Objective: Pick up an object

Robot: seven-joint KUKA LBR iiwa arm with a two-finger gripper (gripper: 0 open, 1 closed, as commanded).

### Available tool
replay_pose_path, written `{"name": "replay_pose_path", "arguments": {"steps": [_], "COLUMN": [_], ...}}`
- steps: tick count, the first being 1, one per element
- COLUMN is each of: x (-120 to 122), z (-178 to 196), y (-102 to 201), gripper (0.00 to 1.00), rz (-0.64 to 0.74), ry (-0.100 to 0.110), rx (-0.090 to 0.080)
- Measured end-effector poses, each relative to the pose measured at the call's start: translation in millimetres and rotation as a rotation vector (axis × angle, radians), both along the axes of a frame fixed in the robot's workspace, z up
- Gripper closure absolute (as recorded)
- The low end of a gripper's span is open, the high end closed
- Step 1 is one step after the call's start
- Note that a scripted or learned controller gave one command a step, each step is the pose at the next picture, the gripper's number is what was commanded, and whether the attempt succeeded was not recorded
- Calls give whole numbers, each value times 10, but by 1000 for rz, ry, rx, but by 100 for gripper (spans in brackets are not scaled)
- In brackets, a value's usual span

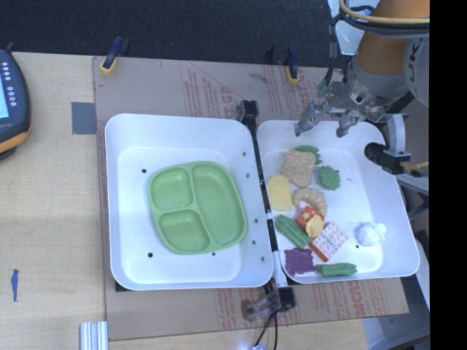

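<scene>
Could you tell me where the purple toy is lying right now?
The purple toy lies at the near edge of the right bin, beside a green piece and just below the green bean-like piece.

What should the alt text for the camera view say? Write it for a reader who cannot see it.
A grey robot arm's gripper, fingers spread and holding nothing, hangs over the far edge of the right bin, which holds a jumble of toy food. The left bin holds a green divided plate; both bins sit on a cardboard-covered bench.
</scene>
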State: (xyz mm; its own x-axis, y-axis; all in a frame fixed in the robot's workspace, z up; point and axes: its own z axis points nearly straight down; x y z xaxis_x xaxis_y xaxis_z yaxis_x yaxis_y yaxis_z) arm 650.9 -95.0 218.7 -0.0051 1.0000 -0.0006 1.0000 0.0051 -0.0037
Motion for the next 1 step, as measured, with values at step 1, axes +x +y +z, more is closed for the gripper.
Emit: {"name": "replay_pose_path", "arguments": {"steps": [1], "x": [-435], "z": [-1286], "y": [-526], "gripper": [0], "rz": [-7], "ry": [1], "rx": [0]}}
